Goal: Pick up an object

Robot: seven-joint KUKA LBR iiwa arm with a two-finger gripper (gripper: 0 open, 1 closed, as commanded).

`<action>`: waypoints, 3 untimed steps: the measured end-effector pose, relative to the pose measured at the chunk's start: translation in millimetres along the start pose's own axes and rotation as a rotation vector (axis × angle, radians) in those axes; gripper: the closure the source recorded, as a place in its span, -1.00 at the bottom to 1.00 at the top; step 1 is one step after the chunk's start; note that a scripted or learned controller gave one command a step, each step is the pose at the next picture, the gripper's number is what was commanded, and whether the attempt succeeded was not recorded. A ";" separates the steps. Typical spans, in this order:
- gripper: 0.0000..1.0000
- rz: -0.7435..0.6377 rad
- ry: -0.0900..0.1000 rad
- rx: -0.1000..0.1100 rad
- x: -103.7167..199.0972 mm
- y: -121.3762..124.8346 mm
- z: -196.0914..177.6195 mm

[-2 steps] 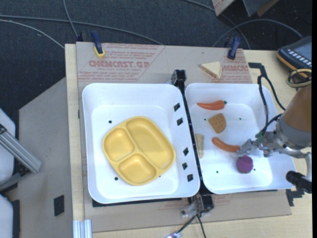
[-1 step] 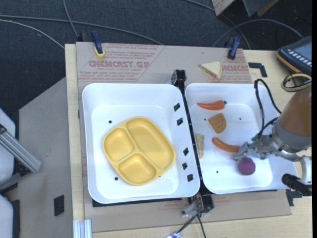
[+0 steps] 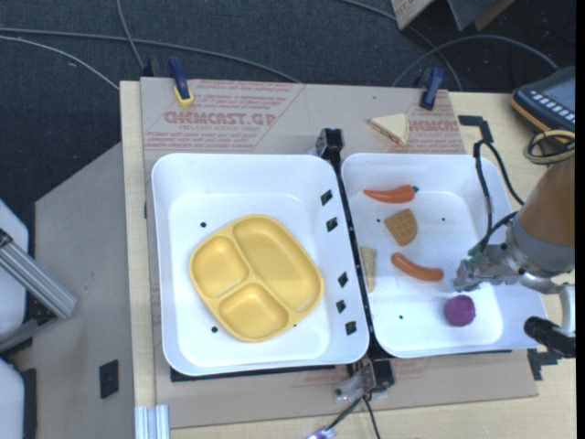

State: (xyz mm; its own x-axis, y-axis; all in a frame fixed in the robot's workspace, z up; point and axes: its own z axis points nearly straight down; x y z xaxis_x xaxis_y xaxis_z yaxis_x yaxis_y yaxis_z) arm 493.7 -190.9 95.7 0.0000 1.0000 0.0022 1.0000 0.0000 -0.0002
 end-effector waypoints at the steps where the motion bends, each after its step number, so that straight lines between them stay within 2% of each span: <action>1: 1.00 0.000 -0.004 -0.005 4.1 -8.1 -54.6; 2: 1.00 -0.002 -0.005 -0.008 6.3 2.2 -114.3; 3: 1.00 -0.001 -0.003 -0.003 6.4 3.0 -118.1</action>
State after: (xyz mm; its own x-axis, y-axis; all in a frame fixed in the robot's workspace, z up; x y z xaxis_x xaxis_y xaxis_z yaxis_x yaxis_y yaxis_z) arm 496.7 -184.8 213.8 -0.0014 1.0000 -0.0006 1.0000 0.0014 0.0026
